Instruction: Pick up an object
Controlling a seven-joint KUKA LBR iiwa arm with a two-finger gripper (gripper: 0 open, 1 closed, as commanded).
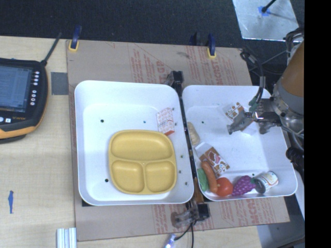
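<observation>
My gripper (248, 128) hangs over the upper right part of the right bin (269, 151), its fingers spread open with nothing between them. A small white and orange packet (234, 110) lies just up and left of the left fingertip, apart from it. Lower in the same bin lie a brown and red packet (216, 160), a beige piece (193, 133) by the left wall, an orange sausage-shaped toy (209, 174), a red tomato (224, 187), purple grapes (242, 185) and a small tin (267, 180).
The left bin (93, 138) holds a yellow divided plate (143, 160) and a small red and white packet (165, 120) near its right wall. A tablet-like pendant (18, 97) lies on the bench at far left. Bare bin floor lies under the gripper.
</observation>
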